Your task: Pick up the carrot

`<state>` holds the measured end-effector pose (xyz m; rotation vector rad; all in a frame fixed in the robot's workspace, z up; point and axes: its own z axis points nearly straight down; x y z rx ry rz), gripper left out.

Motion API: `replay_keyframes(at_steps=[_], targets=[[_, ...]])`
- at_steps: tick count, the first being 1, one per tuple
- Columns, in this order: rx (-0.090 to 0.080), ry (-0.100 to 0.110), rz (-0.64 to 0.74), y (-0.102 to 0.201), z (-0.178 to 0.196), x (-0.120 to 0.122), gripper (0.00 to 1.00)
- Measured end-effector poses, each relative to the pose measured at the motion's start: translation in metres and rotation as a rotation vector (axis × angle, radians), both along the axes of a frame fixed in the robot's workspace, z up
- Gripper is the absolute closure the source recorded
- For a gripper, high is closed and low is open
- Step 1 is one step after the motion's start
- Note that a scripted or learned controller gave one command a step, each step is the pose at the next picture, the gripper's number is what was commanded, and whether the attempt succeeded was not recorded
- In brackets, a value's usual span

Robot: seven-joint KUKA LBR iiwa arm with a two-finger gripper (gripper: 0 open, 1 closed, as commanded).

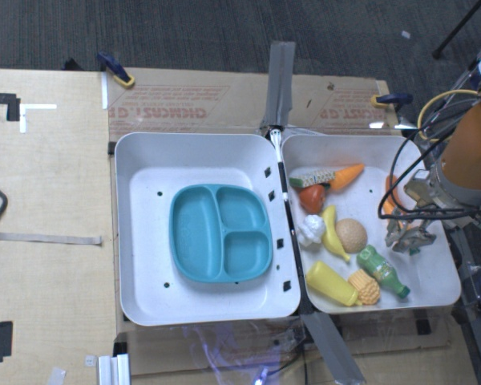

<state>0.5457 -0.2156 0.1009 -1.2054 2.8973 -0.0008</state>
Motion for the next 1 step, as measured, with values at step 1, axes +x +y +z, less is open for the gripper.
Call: replay_keyframes(at_steps=[1], targets=[[0.000, 0.000, 0.000, 0.0001, 0.0000, 0.0000, 0.00]])
